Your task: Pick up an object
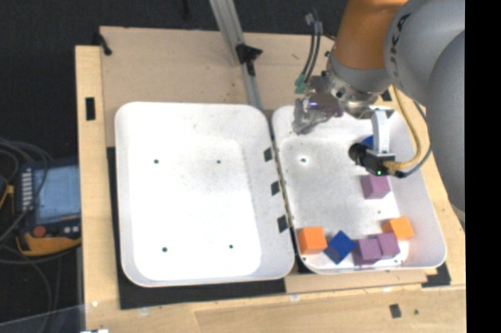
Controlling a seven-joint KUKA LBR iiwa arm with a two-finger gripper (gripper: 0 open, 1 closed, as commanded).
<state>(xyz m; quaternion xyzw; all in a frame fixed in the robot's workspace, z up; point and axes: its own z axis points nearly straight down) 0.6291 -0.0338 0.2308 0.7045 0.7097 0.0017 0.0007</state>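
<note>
My gripper (307, 118) hangs over the far left corner of the right bin (325, 182), below the orange wrist band. Blocks lie in that bin, all nearer the front than the gripper. A purple block (376, 186) rests mid-right. Along the front edge sit an orange block (312, 239), a blue block (340, 246), two purple blocks (366, 251) (387, 245) and another orange block (401, 227). A small blue piece (366, 143) peeks out beside a black part of the arm's wiring. Nothing visible sits under the gripper.
The left bin (188, 190) lies beside the right one, their rims touching along black clips (275, 186). A slanted metal rail (227, 18) rises behind the bins. A pendant with cables (47, 202) sits off the bench at left.
</note>
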